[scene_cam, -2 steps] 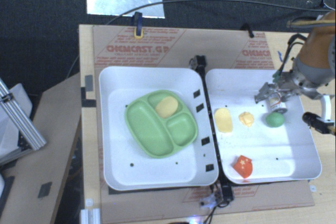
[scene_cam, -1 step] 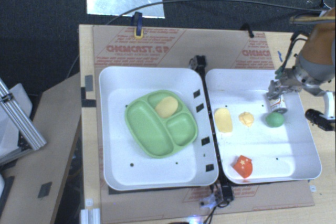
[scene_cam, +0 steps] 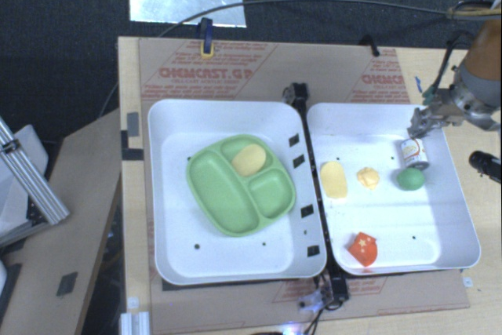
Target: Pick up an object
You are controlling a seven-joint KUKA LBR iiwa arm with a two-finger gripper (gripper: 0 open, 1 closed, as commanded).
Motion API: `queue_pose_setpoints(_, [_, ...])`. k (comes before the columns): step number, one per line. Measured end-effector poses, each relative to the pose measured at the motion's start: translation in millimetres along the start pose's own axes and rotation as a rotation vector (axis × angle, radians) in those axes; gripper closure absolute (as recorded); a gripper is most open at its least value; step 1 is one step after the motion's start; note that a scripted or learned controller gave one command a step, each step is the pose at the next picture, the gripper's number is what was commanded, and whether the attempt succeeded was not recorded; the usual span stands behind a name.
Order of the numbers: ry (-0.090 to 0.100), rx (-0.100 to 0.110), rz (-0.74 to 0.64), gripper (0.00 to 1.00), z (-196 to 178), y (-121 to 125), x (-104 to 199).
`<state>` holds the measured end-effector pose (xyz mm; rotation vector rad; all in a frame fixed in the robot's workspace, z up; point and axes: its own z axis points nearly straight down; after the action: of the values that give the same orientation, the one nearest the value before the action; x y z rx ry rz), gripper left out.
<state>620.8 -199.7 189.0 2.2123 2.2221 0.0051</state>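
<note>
- on the left of the table (scene_cam: 196,63), the left bin (scene_cam: 180,263) holds a green divided tray (scene_cam: 227,204), tilted askew to the bin's sides.
- a pale yellow rounded object (scene_cam: 249,159) sits in the tray's upper compartment, near the tray's far edge.
- down the middle, the two bins meet along a dark seam with small black clips (scene_cam: 299,161) on the left bin's inner wall.
- toward the left of the right bin (scene_cam: 451,247), a pale yellow oblong piece (scene_cam: 334,179) lies flat, with a small yellow lump (scene_cam: 368,177) just beside it on its right.
- near that bin's front edge, a red-orange piece (scene_cam: 362,248) rests apart from the others.
- further right, a green ball (scene_cam: 410,179) lies touching or almost touching a small can-like object (scene_cam: 413,153) with a light label.
- at the far right, the end effector (scene_cam: 422,124) hangs just above that can; whether its grip is wide or narrow cannot be told, and nothing is seen held in it.
</note>
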Motion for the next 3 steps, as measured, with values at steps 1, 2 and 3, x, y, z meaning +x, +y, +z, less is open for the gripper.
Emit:
queue_pose_setpoints(1, [0.000, 0.001, 0.000, 1.00, -18.7, 1.4, -0.2])
queue_pose_setpoints(2, [0.003, 0.005, -0.004, 1.00, -29.3, -6.8, 59.2])
queue_pose_setpoints(3, [0.003, 0.006, -0.005, 1.00, -24.2, -4.8, 109.0])
